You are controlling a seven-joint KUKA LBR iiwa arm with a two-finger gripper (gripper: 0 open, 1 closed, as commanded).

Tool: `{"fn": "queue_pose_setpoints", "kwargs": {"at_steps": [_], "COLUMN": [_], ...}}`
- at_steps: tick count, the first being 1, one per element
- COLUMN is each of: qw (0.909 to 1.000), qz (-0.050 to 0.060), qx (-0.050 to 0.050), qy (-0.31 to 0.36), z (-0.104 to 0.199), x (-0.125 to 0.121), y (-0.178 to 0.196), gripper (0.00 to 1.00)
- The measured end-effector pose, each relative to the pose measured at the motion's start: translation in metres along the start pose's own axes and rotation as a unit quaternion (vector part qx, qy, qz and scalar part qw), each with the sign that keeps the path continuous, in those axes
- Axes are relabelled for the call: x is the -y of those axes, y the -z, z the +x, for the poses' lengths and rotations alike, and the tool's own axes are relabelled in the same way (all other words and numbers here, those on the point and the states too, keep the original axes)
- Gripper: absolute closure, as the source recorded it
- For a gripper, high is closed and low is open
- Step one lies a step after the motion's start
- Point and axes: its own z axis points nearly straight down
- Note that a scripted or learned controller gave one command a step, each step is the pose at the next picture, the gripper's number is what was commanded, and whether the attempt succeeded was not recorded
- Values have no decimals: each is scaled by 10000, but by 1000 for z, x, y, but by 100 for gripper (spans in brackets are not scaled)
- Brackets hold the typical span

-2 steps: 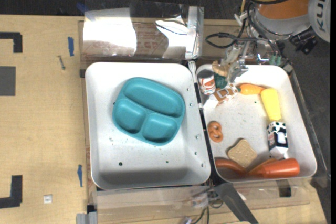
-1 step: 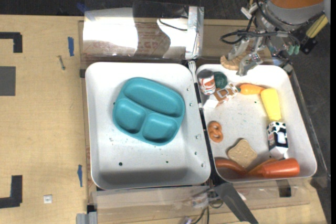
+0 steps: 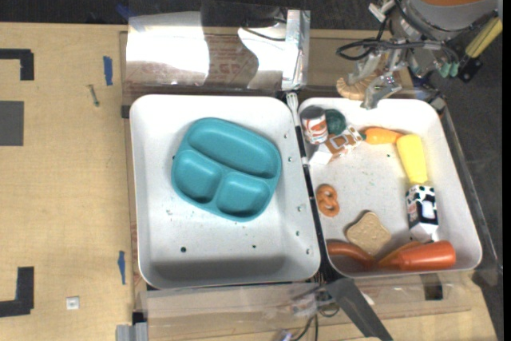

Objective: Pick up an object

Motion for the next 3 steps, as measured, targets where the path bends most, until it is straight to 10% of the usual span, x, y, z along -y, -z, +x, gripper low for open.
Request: {"fn": "queue_pose_setpoints", "kwargs": {"at_steps": [1,2,3], "qw": [9993,9981,9979], "qz": [-29,-27,-38], "qx": [-83,-88,-87], "qy": [354,613,647], "z": [-7,62,9], "x": [-41,-63,-88], "y": [-6,-6,-28], "gripper": [100,100,100]}}
